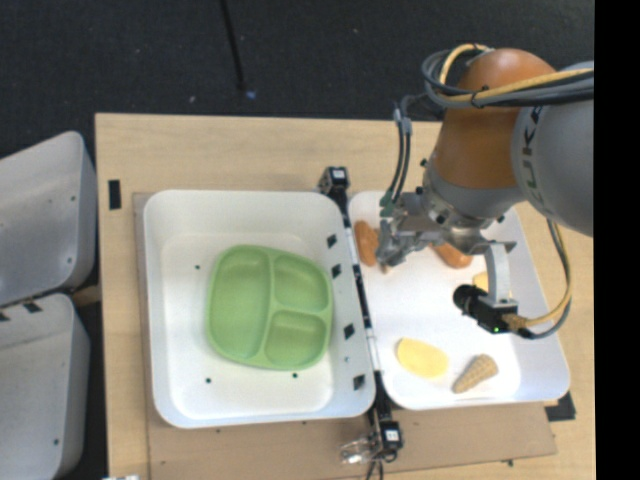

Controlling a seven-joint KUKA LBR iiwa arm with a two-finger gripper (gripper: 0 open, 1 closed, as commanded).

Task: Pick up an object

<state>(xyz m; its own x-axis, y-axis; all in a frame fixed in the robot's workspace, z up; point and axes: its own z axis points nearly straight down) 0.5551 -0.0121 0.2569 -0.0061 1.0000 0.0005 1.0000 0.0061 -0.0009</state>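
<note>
The right bin (530,368) holds an orange piece (366,243) near its left wall, another orange piece (453,256) partly hidden under the arm, a flat yellow piece (421,358) and a tan cone (476,373) at the front. My gripper (392,248) hangs low over the bin's back left part, right beside the orange piece at the left wall. The wrist body hides the fingertips.
The left bin (170,368) holds a green divided tray (270,306). A black divider with clips (352,298) runs between the bins. The arm's orange band (490,118) and cables cover the right bin's back. White chair parts (40,228) stand left of the bench.
</note>
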